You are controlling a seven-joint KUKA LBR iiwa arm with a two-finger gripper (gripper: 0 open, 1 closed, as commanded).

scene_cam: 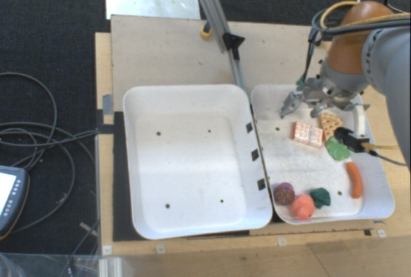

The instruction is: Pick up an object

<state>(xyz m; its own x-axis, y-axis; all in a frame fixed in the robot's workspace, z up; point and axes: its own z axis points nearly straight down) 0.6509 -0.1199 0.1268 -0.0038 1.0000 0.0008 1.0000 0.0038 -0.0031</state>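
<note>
My gripper (302, 108) hangs over the far part of the right bin (270, 141), open, its two grey fingers spread with nothing between them. Just in front of it lies a pink-and-white block (308, 134). To the right of that sit an orange waffle-like piece (330, 123) and a light green piece (337, 150). An orange sausage shape (354, 179) lies near the bin's right wall. At the near edge rest a purple ball (284, 193), a salmon-red ball (302, 206) and a dark green piece (320, 196).
The left bin (138, 160) stands beside the right one, the two rims meeting along a line with black clips (255, 155). A grey pole (215, 9) slants down to the bins' far junction. Cables (38, 141) lie on the floor at left.
</note>
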